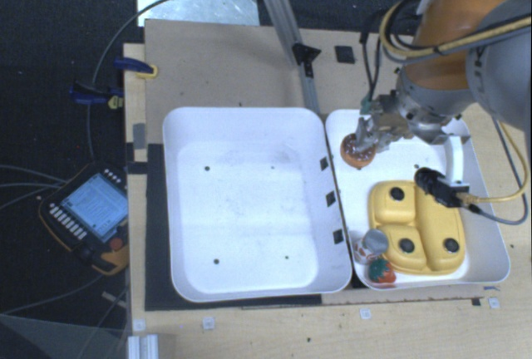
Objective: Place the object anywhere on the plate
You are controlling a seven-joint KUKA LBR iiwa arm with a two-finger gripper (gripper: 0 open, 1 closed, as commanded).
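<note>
The small brown round object [356,154] sits at the tip of the claw [364,141], by the right bin's [486,266] upper left corner; whether the claw grips it I cannot tell; the yellow sectioned plate [420,228] lies below and right; no legible writing.

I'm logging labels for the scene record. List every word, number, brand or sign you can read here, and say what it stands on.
No text can be read in this view.
Handheld pendant left of the bins: its lit blue screen shows marks, too small and blurred to read.
Yellow plate in the right bin: no lettering visible.
Left bin: dark specks, no writing.
</note>
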